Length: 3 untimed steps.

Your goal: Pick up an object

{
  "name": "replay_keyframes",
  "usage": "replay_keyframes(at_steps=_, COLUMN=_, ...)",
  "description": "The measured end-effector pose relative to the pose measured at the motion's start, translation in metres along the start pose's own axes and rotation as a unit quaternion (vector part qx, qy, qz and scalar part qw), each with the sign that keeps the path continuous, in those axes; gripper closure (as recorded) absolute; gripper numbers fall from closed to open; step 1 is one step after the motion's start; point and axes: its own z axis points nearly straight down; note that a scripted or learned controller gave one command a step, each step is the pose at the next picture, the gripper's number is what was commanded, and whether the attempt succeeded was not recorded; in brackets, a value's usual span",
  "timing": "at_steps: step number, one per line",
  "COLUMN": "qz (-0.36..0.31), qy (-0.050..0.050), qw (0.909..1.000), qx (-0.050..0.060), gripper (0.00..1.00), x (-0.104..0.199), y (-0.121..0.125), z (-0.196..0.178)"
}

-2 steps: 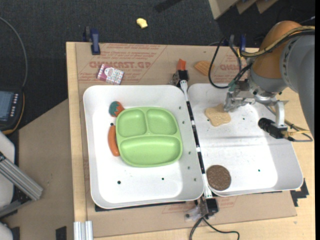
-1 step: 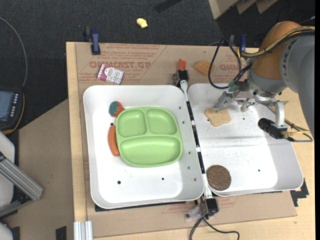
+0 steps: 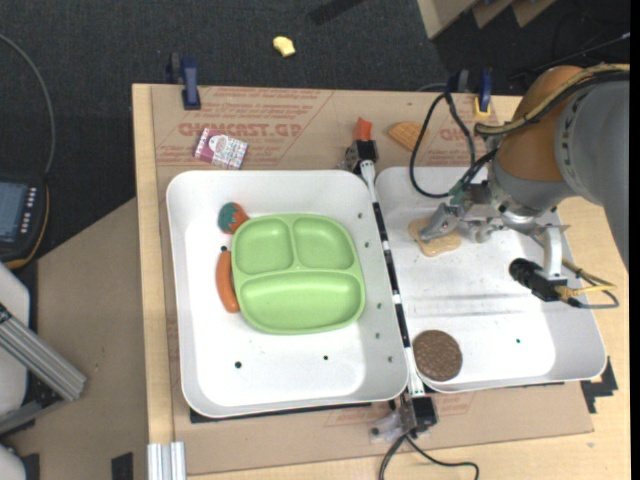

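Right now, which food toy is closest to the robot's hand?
The tan bread-shaped piece in the right bin, right at the hand. The brown round cookie lies at that bin's front edge; the orange sausage is in the left bin.

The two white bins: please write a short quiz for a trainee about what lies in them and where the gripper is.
1. True or false: the green divided plate lies in the left bin.
2. Which thing lies near the front edge of the right bin? A) the brown round disc B) the orange sausage-shaped piece C) a blue cup
3. Fill in: the gripper is down in the right bin at the ____ piece.

Key: 1 true; 2 A; 3 tan
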Motion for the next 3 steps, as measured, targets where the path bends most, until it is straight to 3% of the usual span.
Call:
replay_keyframes(at_steps=1, qz=-0.002, qy=0.0, qw=1.0, qx=0.0, gripper=0.0, x=0.007, y=0.05, z=0.001)
replay_keyframes(at_steps=2, qz=-0.002, qy=0.0, qw=1.0, qx=0.0, gripper=0.0, x=0.034, y=0.033, z=0.0)
replay_keyframes(at_steps=3, qz=-0.001, qy=0.001, qw=1.0, qx=0.0, gripper=0.0, x=0.02, y=0.036, z=0.0)
